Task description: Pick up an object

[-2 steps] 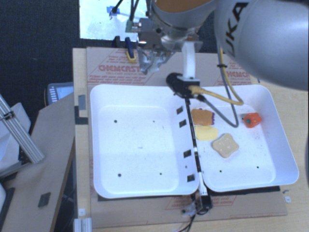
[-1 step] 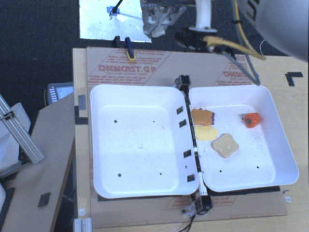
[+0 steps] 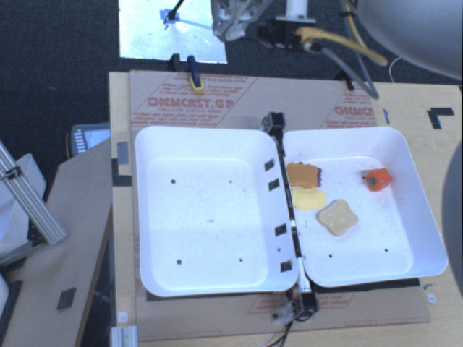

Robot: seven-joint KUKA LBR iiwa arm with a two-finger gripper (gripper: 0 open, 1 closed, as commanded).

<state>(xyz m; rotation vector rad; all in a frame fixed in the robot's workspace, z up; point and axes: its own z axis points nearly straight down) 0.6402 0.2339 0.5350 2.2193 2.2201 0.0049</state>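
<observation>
Up at the far edge of the bench, beyond both bins, my gripper [image 3: 233, 19] hangs above a pale shiny sheet [image 3: 148, 20], well apart from anything I could lift. Whether it is released or clenched I cannot tell from this angle, though nothing shows in it.

Everything worth picking lies in the right bin [image 3: 405, 262]. Against its left wall sits an orange block with a purple edge [image 3: 303, 175]; just below it, touching or nearly so, is a flat yellow disc [image 3: 309, 199], and beside that a tan toast-shaped piece [image 3: 337, 217]. A small red-orange piece with a green end [image 3: 376, 179] rests alone toward the right wall.

Black clips [image 3: 274, 123] run along the seam joining the right bin to the left bin [image 3: 148, 194], close beside the orange block. A yellow clamp [image 3: 195, 78] grips the printed board [image 3: 239, 96] under the bins, and my yellow cables [image 3: 340, 40] trail off to the right.
</observation>
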